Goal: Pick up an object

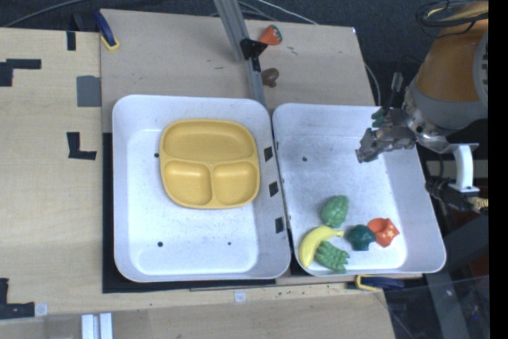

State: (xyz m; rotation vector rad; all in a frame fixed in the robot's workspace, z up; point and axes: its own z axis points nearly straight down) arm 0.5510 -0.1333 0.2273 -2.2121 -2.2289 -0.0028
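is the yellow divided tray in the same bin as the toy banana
No, the yellow tray lies in the left bin; the banana is in the right bin.

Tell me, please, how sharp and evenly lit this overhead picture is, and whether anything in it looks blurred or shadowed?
Camera view: lighting is soft and even, with only faint shadows under the yellow tray and the toys; the gripper is dark and slightly blurred, its detail hard to read; the orange toy looks soft-edged.
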